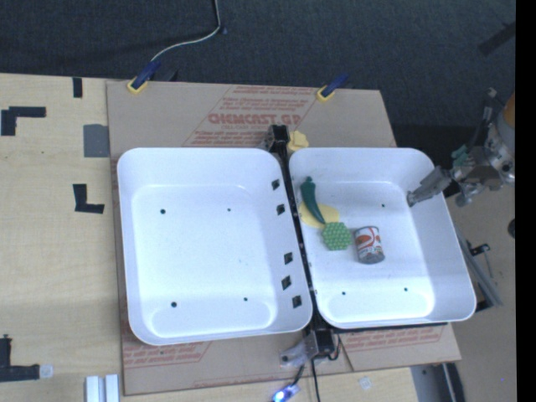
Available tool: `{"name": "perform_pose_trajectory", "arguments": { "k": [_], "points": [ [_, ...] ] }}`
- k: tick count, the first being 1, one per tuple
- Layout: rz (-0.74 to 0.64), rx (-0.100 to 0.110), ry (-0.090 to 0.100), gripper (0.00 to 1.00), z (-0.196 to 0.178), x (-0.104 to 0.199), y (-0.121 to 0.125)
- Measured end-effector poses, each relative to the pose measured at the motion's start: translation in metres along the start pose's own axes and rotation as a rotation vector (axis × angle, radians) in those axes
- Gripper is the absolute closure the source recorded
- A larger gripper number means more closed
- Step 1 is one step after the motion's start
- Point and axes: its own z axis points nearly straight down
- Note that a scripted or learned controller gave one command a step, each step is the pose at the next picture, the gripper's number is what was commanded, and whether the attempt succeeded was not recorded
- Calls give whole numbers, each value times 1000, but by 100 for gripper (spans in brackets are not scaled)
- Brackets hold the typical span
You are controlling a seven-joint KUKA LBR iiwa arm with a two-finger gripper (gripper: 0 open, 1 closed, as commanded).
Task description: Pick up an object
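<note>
In the right bin lie a small can with a red and white label and a green and yellow brush-like object, close together left of the bin's middle. My gripper hangs over the bin's right rim, well to the right of the can and apart from both objects. It stands open with nothing between its fingers; one grey finger points down-left toward the bin.
The left bin sits beside the right one, joined along a dark centre ridge. Both rest on a cardboard sheet held by blue and yellow clips. A cable runs across the dark floor behind.
</note>
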Motion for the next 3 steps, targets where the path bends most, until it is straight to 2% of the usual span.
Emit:
{"name": "perform_pose_trajectory", "arguments": {
  "k": [1,2,3],
  "points": [
    [-3,9,5,0,79,60,-26],
    [-1,1,-1,0,145,33,39],
    [4,-10,-1,0,184,51,-1]
  ]
}}
